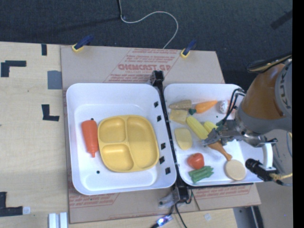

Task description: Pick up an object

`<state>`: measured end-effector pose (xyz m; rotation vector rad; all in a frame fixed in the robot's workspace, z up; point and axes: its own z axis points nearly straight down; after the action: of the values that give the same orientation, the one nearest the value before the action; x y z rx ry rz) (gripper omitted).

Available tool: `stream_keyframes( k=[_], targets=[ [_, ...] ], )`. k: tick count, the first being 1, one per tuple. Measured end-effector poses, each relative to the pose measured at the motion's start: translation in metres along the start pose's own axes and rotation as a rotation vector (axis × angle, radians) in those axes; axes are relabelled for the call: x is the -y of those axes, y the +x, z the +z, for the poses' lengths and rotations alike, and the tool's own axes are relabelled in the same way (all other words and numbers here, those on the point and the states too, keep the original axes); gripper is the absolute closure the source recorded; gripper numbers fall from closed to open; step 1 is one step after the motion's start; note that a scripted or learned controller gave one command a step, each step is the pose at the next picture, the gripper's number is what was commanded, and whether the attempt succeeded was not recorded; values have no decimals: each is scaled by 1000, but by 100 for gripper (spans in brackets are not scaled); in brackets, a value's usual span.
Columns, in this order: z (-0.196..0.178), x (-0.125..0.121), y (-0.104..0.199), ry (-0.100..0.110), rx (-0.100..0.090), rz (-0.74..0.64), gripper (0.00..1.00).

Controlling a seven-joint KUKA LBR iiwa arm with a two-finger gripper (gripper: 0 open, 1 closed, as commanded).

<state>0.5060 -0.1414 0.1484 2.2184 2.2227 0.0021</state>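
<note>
Below, cardboard (pixel 142 65) (on dark carpet (pixel 57 8)).

Two bins (pixel 76 127) are showing smooth, glossy white plastic. The divided plate (pixel 127 142) is appearing as matt yellow plastic, the carrot (pixel 89 137) as smooth orange plastic. The board (pixel 137 65) beneath is looking like matt brown cardboard.

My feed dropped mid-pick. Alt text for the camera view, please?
The gripper is low in the right bin among toy foods, beside the corn cob. The left bin holds a yellow divided plate and an orange-red toy carrot.
</note>
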Motion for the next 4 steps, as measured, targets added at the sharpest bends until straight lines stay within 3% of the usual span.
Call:
stream_keyframes(
  k=[1, 2, 4],
  targets=[
    [-53, -2, 11, -1, 1, -1, 100],
    [-77, -3, 12, 1, 0, 0, 100],
    [-67, -96, 64, 1, -1, -3, 100]
  ],
)
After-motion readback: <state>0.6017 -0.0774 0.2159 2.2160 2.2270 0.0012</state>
